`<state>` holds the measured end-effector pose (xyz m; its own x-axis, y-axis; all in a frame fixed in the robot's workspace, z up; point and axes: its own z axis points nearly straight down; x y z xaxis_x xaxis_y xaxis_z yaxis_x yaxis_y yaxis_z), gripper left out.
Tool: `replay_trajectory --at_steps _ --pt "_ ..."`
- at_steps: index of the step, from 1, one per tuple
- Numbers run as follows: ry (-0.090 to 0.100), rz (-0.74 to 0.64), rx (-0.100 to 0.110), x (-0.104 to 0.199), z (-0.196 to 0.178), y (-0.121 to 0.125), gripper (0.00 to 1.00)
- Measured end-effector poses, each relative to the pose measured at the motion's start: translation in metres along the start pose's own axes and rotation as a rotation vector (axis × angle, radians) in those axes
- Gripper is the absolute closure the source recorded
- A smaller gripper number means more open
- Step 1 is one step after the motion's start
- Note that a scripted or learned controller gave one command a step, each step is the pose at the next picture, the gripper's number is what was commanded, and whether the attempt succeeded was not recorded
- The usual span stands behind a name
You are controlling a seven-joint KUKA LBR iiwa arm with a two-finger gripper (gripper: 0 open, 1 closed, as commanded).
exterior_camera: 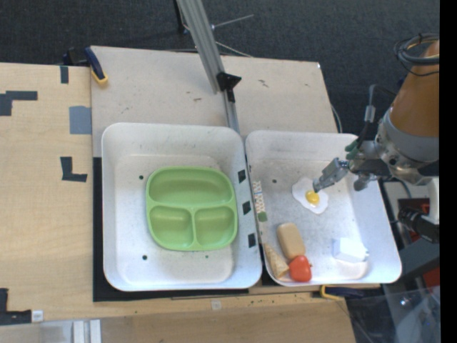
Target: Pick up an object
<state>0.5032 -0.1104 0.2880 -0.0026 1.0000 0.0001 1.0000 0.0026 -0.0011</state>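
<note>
So I'm coming in from 3 o'clock, arm stretched over the right bin [371,213], and my gripper [319,185] hangs right at the top edge of the fried egg [311,197]. The tips look like they're touching it or just above it, honestly can't say which. Can't tell whether my jaws are open or closed either, from this angle they're a dark blur. Nothing is visibly between them.

The egg lies flat about mid-bin, white with the yellow yolk up. Down at 6 o'clock from it there's a bread roll [290,239], and a tomato [300,269] sits touching the roll's lower end, near the bin's front wall. Off at 4 o'clock from the egg, near the bin's front right corner, is a pale, whitish thing [349,252] I can't make out.

The left bin [121,191] has a green tray [191,208] with three compartments, lying flat in the middle.
</note>
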Motion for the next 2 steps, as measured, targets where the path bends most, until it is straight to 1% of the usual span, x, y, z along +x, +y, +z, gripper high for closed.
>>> replay_trajectory --at_steps 1,2 --pt "0.000 0.000 0.000 0.000 0.000 0.000 0.00" --pt "0.000 0.002 0.007 -0.004 0.062 0.004 0.00"
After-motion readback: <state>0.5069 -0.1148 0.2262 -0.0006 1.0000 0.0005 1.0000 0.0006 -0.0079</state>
